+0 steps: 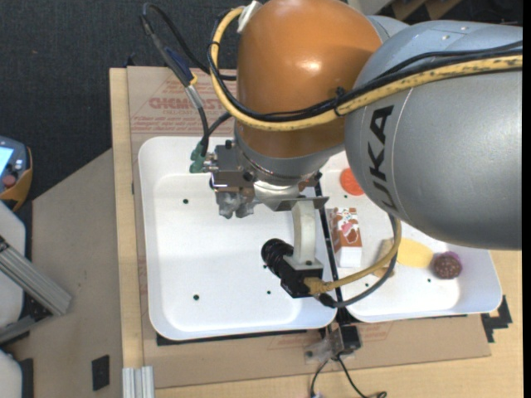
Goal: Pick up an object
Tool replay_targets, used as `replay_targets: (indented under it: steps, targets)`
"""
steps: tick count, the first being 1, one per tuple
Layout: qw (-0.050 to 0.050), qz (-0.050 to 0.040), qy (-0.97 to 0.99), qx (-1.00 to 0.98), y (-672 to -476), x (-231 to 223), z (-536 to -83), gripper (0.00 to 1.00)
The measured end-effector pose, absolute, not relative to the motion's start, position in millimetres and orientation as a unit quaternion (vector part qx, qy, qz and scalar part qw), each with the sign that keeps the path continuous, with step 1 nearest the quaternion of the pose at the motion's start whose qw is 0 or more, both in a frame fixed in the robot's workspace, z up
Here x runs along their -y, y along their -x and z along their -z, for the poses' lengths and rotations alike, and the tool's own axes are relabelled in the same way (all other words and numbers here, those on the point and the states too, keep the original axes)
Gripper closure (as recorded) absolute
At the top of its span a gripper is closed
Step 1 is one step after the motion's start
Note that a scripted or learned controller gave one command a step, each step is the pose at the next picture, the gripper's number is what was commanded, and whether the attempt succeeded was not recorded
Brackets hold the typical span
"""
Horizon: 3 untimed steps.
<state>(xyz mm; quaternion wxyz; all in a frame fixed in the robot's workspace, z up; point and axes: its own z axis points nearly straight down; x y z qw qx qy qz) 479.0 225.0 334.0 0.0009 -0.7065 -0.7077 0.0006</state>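
Tool (235, 199) over left bin (191, 255) | box (345, 227) right bin (415, 301), apart

Robotics lab test bench: a grey-and-orange industrial arm (448, 123) hangs over two shallow white bins (191, 255) set on a printed cardboard sheet (166, 98), with loose cables (166, 40), an aluminium rail (33, 280) and dark carpet (58, 56) alongside.

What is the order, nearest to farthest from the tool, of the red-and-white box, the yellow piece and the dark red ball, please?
Measured from the tool, which is over the left bin:
1. red-and-white box, at the left edge of the right bin.
2. yellow piece, farther right in that bin.
3. dark red ball, rightmost, just past the yellow piece.
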Motion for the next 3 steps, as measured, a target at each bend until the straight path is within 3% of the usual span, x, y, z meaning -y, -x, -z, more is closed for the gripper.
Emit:
replay_targets:
  steps: [3]
  targets:
    - [0.000,0.0009,0.706,0.708,-479.8,-226,-364,1.00]
